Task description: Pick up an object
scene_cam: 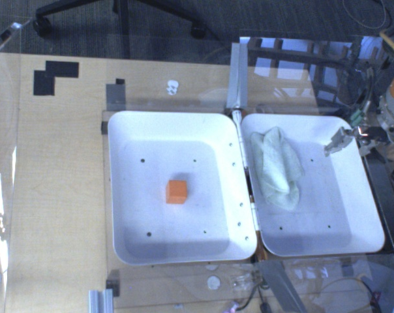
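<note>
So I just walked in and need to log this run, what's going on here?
A robot arm is reaching in from the right, its gripper over the upper right of the right bin. A crumpled pale cloth lies in that bin's left half, and an orange cube sits in the left bin. Nothing has been picked up.

light wood bench (53, 175) with two shallow white bins sitting side by side on it, left bin (128, 240) and right bin (353, 240) touching in the middle, plus black tape patches (53, 77) stuck near the far left corner
</note>
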Tool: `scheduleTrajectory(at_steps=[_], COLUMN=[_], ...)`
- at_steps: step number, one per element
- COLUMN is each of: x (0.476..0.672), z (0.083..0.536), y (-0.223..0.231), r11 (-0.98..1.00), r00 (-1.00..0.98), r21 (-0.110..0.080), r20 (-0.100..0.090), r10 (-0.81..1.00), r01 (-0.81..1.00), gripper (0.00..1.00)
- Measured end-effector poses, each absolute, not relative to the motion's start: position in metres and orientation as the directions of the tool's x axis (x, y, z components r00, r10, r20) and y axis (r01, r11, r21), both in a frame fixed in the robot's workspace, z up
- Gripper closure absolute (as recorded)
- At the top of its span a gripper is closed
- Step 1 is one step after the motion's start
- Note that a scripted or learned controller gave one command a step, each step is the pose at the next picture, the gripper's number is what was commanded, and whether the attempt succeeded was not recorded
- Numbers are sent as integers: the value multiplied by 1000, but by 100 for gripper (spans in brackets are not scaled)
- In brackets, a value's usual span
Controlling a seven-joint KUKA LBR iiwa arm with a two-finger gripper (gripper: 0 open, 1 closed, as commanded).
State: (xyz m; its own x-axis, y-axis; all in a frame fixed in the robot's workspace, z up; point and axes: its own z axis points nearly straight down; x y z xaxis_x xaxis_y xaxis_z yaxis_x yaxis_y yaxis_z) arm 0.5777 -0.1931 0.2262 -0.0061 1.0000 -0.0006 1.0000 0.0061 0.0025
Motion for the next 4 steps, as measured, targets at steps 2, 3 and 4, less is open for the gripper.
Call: scheduleTrajectory(at_steps=[2,3,4], x=[579,581,631], z=[98,110,188], y=[-205,-204,-175], r11=[114,117,55], r00=[-114,-117,-55], r21=[8,14,7], r20=[-2,-4,-2], r10=[994,993,998], r01=[993,993,998], gripper=[0,100,100])
